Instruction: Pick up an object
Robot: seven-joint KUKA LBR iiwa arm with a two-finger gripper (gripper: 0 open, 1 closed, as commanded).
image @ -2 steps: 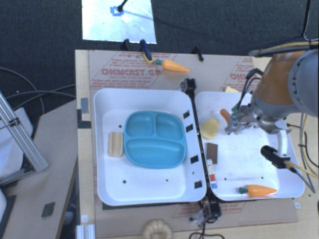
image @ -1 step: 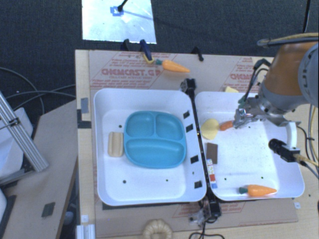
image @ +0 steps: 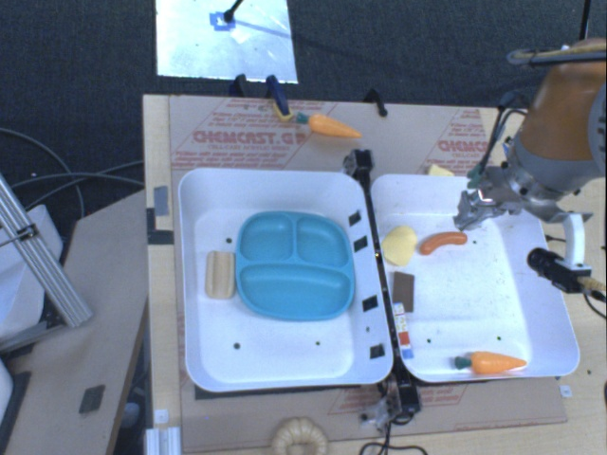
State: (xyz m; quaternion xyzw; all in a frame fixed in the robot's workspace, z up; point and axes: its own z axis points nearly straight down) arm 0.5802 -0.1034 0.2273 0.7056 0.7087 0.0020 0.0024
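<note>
Carpet, dark and speckled, surrounds the table, whose brown printed top carries two white bins, all lying left of and below the pincer. Cables cross the carpet far to the left, and a shiny square sheet lies on it well up and left of the pincer.

The arm, grey with an orange section, comes in from the right and is cut off by the picture's edge; it hides the far right corner of the right bin. The pincer is small and blurred against the bin floor, so I cannot tell how far apart its tips are or whether anything is between them.

The left bin sits well left of the pincer and holds a blue divided plate and a tan block. In the right bin, a sausage lies just below and left of the pincer, very close, contact unclear. A yellow lump lies further left, a brown block below that, and a carrot well below the pincer near the front wall. A second carrot lies on the table beyond the bins, up and left. A pale yellow piece, mostly hidden by the rim, sits just above and left of the pincer.
</note>
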